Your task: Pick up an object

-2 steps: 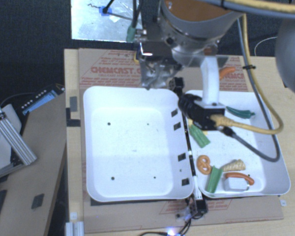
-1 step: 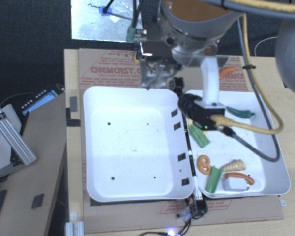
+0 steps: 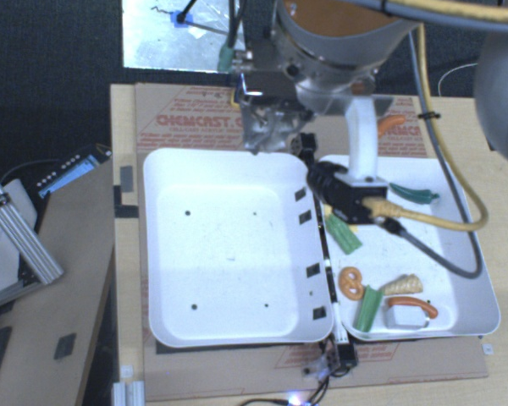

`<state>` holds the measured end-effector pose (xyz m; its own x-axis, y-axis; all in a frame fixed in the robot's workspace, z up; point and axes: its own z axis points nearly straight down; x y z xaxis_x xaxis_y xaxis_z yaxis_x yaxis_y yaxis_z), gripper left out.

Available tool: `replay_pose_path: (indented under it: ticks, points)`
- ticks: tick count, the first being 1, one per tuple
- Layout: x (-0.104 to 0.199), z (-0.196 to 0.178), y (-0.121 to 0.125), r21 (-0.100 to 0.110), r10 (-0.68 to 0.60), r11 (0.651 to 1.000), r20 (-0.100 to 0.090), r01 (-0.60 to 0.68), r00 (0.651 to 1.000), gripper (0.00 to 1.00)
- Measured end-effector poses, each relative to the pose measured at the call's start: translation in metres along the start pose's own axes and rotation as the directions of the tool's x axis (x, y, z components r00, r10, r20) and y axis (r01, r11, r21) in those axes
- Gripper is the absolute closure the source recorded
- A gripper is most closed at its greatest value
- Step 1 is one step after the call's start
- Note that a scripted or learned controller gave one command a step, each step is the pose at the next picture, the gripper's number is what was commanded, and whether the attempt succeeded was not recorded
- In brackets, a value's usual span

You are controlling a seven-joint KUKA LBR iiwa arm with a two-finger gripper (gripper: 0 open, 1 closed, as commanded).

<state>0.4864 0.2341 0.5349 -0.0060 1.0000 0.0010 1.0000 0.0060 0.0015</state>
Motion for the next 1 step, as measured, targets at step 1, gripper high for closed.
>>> replay_pose_path:
  ticks: [1]
  points:
    - [0.0,0.0,0.0,0.0,0.0,1.0,0.0,0.0,1.0,1.0]
